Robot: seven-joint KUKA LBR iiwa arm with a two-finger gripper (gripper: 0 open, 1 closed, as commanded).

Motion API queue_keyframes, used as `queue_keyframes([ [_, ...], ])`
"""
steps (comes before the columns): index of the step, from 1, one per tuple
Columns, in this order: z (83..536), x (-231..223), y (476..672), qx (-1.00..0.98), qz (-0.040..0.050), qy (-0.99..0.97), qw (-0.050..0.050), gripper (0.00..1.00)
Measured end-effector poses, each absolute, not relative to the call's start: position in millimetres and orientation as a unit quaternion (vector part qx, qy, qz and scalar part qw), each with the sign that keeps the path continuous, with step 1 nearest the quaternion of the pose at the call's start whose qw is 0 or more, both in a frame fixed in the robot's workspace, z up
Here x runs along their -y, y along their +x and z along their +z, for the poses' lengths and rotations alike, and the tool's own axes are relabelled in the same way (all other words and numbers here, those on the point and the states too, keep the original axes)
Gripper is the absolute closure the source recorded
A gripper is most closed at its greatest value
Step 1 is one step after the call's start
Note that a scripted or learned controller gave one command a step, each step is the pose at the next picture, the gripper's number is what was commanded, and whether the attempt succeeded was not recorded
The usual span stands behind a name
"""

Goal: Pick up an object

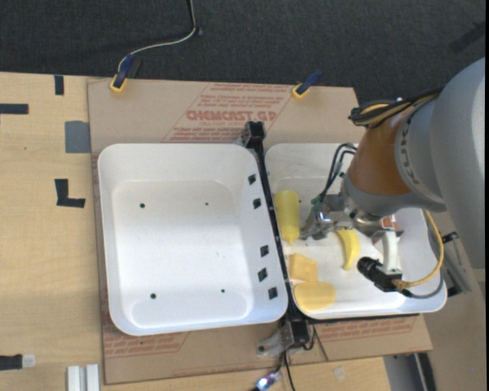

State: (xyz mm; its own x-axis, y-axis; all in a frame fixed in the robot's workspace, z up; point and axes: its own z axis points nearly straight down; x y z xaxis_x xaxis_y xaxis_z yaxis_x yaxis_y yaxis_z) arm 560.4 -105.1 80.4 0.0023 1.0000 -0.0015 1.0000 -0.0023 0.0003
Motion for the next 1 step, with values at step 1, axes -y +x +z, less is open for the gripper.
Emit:
queue_keyframes([
  [1,119.4,103.1,583.2,-0.708,-0.0002,0.707,0.000,1.00],
])
